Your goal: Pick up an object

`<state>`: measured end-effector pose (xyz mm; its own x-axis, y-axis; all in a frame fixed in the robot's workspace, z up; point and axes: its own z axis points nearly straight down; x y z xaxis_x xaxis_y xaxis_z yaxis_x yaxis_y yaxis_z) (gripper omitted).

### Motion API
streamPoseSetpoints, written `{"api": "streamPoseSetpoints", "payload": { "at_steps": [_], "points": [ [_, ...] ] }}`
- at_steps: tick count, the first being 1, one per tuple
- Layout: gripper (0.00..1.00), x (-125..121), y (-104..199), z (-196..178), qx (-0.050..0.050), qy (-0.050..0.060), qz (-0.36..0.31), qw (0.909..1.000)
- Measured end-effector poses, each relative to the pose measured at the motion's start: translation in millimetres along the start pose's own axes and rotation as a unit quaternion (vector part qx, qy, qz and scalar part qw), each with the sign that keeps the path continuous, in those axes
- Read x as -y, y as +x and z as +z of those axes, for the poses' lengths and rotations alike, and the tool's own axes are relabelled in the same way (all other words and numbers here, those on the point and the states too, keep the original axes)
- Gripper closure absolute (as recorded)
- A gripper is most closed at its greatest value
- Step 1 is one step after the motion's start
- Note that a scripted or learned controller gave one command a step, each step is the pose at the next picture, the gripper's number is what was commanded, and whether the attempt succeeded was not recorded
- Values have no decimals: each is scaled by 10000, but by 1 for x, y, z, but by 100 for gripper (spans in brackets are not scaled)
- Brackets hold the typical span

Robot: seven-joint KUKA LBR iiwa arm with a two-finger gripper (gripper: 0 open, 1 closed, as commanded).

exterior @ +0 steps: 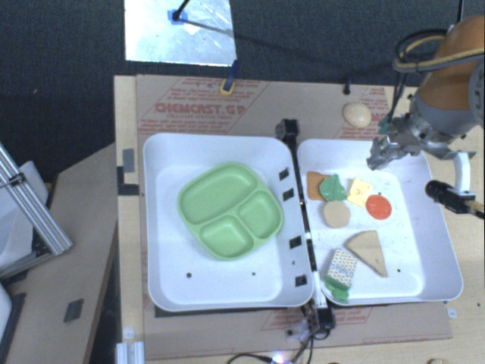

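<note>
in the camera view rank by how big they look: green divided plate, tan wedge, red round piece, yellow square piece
1. green divided plate
2. tan wedge
3. red round piece and yellow square piece: they look about alike, so I won't rank them.

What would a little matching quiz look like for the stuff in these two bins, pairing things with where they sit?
Things:
1. green tray
2. red disc
3. tan wedge
4. egg

Places:
A. on the bench behind the right bin
B. in the left bin
C. right bin, near its front edge
D. right bin, just right of the yellow piece

Pairs: 1-B, 2-D, 3-C, 4-A
</note>
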<state>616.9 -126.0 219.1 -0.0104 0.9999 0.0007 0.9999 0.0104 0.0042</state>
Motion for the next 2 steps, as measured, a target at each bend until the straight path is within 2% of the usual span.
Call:
{"api": "streamPoseSetpoints", "payload": {
  "at_steps": [2],
  "points": [
    [100, -26, 105, -18, -6, 2, -3, 10000]
  ]
}}
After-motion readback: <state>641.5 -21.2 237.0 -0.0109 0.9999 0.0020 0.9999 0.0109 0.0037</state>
